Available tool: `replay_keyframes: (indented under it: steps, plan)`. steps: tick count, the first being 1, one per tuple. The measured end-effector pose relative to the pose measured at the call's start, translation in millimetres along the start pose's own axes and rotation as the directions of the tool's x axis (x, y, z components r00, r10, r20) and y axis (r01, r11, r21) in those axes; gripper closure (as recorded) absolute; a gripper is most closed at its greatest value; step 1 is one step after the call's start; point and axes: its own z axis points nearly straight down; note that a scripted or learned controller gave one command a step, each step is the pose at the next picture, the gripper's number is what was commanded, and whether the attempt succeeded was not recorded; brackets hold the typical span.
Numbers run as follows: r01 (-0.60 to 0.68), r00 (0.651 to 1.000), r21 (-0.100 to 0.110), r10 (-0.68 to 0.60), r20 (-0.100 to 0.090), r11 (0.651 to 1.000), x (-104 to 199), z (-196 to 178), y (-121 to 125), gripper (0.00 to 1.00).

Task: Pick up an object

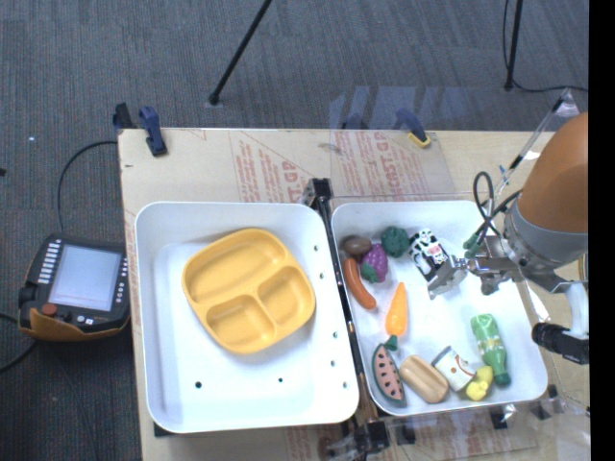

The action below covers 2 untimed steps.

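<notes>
Gripper (450, 279), fingers' state unreadable, hangs right of centre near cow (428, 250); crowded toys risk a glancing, empty grasp.

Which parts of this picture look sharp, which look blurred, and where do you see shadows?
Camera view: even, soft light; the yellow tray and carrot look fairly sharp; the orange arm band at the right edge is soft and out of focus; faint shadow lies along the left bin's inner walls.
</notes>
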Motion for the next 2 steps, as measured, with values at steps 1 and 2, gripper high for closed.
replay_keyframes:
  steps: [1,2]
  plan:
    - [-0.304,0.953,0.001,0.304,0.0,0.953,20.3,124.9,10.4,0.0]
    - [-0.312,0.95,0.006,0.312,-0.003,0.95,19.0,116.2,9.2,1.0]
